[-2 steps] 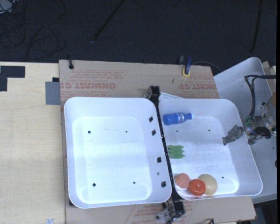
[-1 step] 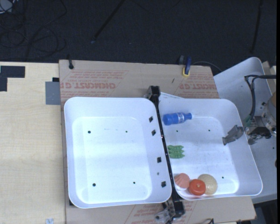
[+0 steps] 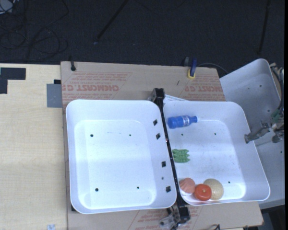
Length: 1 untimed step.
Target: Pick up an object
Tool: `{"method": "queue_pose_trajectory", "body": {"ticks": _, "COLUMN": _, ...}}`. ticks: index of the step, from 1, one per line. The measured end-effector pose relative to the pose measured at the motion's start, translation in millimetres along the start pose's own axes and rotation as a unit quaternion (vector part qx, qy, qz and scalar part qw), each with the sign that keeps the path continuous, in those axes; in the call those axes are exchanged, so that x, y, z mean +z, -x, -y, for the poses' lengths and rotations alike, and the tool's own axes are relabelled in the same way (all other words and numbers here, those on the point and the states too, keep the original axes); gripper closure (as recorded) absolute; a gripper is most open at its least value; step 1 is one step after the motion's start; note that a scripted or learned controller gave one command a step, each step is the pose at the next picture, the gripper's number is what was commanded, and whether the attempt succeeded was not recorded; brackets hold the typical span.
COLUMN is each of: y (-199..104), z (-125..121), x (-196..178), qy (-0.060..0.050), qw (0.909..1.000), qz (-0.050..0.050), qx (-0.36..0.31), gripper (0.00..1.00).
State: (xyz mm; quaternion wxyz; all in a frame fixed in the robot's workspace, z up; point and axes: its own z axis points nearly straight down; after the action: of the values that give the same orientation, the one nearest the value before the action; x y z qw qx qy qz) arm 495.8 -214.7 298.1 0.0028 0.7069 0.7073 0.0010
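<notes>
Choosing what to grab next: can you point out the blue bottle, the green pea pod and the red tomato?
blue bottle (image 3: 181, 121), camera view, middle of its body.
green pea pod (image 3: 180, 155), camera view, center of the pod.
red tomato (image 3: 203, 192), camera view, top of its round surface.

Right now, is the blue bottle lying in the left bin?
No, the blue bottle lies on its side in the right bin, near its far edge, beside the divider between the two bins.

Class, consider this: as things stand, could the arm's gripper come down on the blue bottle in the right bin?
Probably yes. The blue bottle lies alone near the right bin's far wall, nothing over it, the green item well apart. The gripper sits beyond the bin's right rim.
</notes>
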Motion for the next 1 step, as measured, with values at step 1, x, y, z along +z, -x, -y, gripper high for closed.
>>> {"method": "queue_pose_trajectory", "body": {"ticks": 1, "y": -4.2, "z": -46.4, "x": 132.8, "qy": -0.008, "qw": 1.0, "qz": -0.003, "qx": -0.002, "gripper": 0.0}}
